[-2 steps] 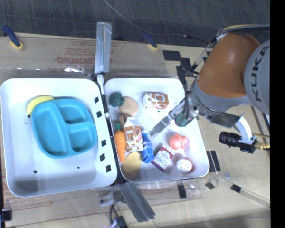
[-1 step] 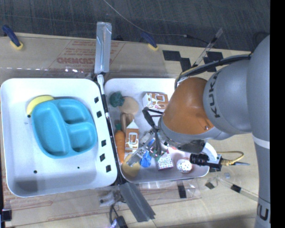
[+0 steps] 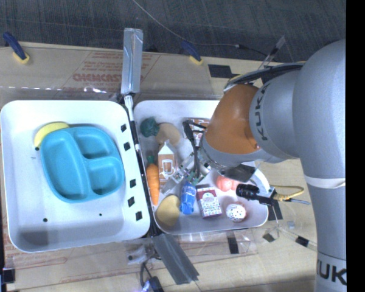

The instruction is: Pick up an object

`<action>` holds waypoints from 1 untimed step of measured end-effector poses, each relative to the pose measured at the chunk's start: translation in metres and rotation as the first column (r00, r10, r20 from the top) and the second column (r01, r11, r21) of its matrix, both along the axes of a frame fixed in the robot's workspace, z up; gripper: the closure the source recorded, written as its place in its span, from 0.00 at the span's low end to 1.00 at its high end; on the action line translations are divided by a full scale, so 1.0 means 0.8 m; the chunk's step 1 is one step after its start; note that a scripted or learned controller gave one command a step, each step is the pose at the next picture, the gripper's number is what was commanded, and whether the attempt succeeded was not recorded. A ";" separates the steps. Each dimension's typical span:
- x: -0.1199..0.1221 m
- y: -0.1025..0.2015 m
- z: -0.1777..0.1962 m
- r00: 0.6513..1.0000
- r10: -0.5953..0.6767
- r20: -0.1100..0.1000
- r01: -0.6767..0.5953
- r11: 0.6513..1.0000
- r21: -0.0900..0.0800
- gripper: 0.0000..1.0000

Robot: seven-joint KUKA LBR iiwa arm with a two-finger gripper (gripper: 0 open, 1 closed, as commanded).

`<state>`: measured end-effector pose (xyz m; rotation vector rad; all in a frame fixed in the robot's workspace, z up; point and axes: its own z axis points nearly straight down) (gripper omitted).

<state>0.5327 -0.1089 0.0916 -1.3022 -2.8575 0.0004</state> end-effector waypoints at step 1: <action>-0.071 0.009 -0.001 0.988 -0.152 -0.003 0.152 0.988 0.000 0.00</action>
